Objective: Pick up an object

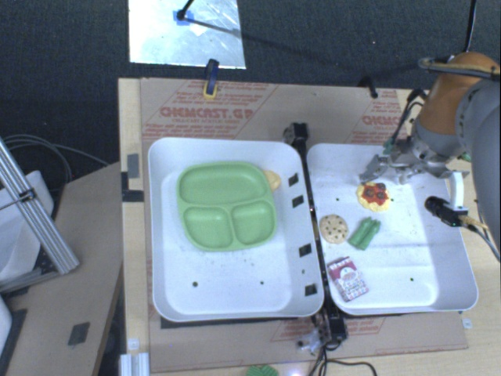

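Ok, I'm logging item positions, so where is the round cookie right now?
The round tan chocolate-chip cookie lies in the right white bin, near its left wall, just left of the green block and above the red-and-white packet.

My right bin [438,288] has open floor along its near and right sides. The pizza toy [374,196], cookie [334,228], green piece [364,233] and red packet [347,278] crowd its left half, possibly touching.
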You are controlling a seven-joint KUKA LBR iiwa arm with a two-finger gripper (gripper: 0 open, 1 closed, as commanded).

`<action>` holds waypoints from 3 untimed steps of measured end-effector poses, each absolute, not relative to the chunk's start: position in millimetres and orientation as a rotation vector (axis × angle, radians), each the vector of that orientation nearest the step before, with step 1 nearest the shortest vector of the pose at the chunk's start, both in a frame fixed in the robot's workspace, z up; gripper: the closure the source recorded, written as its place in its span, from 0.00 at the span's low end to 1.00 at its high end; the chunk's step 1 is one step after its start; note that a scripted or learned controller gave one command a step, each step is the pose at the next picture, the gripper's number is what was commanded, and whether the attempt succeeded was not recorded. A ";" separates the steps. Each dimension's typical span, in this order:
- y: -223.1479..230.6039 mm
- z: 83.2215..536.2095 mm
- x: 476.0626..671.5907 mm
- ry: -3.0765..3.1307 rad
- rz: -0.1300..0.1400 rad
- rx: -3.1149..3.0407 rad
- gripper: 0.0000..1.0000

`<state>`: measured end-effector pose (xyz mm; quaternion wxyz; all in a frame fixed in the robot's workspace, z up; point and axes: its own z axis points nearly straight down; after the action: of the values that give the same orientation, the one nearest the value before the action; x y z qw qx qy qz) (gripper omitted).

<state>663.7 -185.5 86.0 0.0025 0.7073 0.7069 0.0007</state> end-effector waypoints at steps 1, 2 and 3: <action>-194.9 84.9 650.7 2.220 0.001 2.219 0.00; -189.5 84.6 619.0 2.222 -0.001 2.221 0.00; -190.5 101.9 625.1 2.213 0.014 2.207 1.00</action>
<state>625.1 -190.5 101.9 0.0079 0.7061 0.7080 0.0045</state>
